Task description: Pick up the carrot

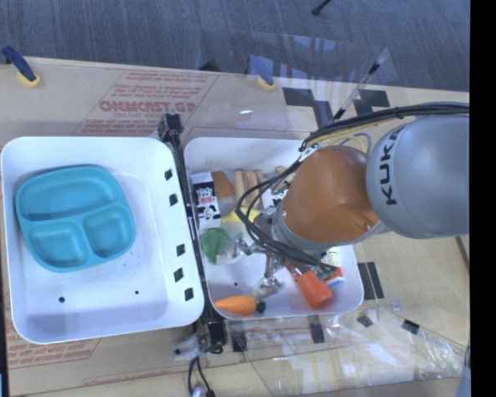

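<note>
Carrot (236, 306) lies at about 6 o'clock in the right bin (347, 300), close to the near wall, orange with a dark green stub at its right end. Tool (270, 281) hangs just above and to the right of it, near 1 o'clock from the carrot, apart from it as far as the slanted view lets one judge. Whether the tool is released or clenched cannot be told; its tip is small and half lost among cables. Nothing shows in its grasp.

Arm (380, 184) comes in from 3 o'clock, its orange band (326, 193) covering the middle of the right bin. At 3 o'clock from the carrot sits an orange-red block (314, 289). A green leafy item (215, 243) lies at 11 o'clock from the carrot, and tan sticks (236, 183) rest toward the bin's far wall.

Left bin (33, 325) holds a blue sectioned plate (73, 216) in its far-left part. Both bins sit on the brown worktop (91, 98).
</note>
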Controlling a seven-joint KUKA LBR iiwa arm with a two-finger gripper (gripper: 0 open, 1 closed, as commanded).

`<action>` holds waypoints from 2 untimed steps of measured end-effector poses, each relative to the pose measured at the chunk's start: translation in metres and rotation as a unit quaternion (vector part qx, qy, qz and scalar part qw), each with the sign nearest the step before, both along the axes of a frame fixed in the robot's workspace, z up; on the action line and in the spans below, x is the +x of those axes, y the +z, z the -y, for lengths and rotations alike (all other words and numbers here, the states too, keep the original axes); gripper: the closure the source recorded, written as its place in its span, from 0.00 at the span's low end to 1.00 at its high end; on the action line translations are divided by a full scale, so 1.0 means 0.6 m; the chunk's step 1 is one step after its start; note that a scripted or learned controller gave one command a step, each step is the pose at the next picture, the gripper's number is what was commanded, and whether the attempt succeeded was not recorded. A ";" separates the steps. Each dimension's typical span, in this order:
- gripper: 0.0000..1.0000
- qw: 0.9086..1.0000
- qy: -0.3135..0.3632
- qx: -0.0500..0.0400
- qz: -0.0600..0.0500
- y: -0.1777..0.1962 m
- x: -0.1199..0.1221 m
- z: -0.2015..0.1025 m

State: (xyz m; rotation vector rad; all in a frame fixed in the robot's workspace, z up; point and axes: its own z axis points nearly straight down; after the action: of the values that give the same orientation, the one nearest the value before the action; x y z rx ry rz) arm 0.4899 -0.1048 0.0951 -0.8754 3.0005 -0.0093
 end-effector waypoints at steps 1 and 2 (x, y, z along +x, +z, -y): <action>0.00 1.000 -0.020 -0.001 -0.003 0.073 0.110 0.098; 0.00 0.997 -0.079 0.003 -0.009 -0.006 0.025 -0.003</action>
State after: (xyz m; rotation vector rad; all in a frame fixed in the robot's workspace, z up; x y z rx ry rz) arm 0.5048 -0.1029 0.0916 -0.6378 3.0770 0.0044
